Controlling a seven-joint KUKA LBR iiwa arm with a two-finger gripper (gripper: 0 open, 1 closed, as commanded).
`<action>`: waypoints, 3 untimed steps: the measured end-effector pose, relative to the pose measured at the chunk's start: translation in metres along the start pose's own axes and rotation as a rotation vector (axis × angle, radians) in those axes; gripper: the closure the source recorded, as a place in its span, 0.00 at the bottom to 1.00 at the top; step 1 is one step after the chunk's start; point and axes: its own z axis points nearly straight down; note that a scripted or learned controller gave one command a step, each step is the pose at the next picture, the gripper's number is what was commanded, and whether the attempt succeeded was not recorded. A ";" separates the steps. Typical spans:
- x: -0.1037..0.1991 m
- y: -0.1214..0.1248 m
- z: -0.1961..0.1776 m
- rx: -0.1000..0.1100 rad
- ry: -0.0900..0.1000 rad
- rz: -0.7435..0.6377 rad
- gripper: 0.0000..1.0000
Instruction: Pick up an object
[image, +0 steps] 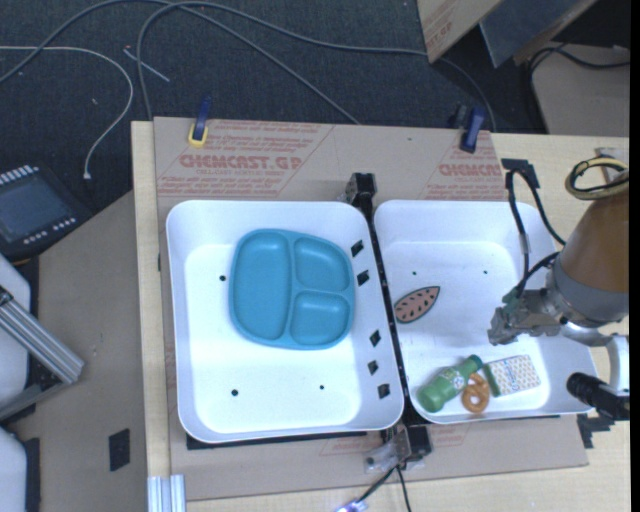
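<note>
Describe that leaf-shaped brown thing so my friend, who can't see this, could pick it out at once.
Find the right-hand white bin of the pair. Near its left wall, about halfway down, a small flat brown leaf-shaped piece lies alone on the bin floor. Unlike the green object, the pretzel-like ring and the patterned packet clustered at the bin's near edge, it is pointed, ribbed and touches nothing.

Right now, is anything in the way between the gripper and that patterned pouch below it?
Nothing visible. The gripper hangs just above the patterned pouch, with bare bin floor between. The pretzel touches the pouch's left side.
</note>
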 end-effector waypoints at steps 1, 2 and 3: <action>0.000 0.001 -0.064 -0.003 -0.001 -0.002 1.00; 0.000 0.002 -0.074 0.001 0.001 -0.002 1.00; 0.052 -0.004 -0.073 0.006 0.004 -0.005 1.00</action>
